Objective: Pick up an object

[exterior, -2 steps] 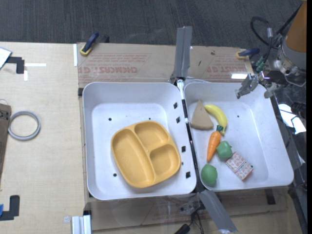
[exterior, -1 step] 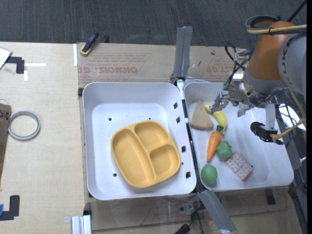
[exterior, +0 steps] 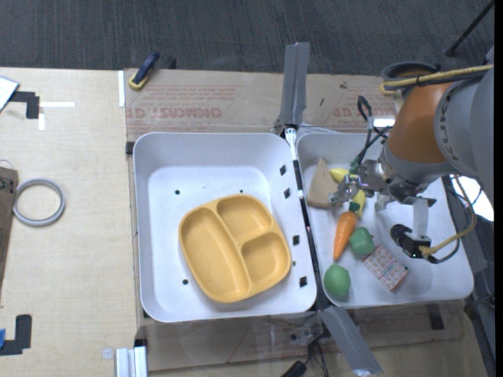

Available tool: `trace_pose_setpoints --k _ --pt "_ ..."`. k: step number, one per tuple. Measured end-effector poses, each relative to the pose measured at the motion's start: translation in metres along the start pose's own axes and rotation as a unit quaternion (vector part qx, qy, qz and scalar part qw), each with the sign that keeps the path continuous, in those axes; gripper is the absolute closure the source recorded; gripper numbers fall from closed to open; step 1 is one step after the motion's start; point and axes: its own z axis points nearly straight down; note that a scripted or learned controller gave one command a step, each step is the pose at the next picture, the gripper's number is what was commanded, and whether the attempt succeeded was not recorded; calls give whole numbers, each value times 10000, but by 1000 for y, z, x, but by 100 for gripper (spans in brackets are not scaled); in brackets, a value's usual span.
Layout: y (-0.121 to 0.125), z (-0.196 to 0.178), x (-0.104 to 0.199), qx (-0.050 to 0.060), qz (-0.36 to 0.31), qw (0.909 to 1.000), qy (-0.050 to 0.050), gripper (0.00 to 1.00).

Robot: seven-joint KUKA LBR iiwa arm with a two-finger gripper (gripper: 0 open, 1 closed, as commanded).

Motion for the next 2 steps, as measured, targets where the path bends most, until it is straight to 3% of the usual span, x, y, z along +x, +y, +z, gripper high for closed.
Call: trace_pose_setpoints --k 1,2 --pt "0 -9 -1 5 19 10000 1 100" --pt "-29 4 -10 41 858 9963 1 100"
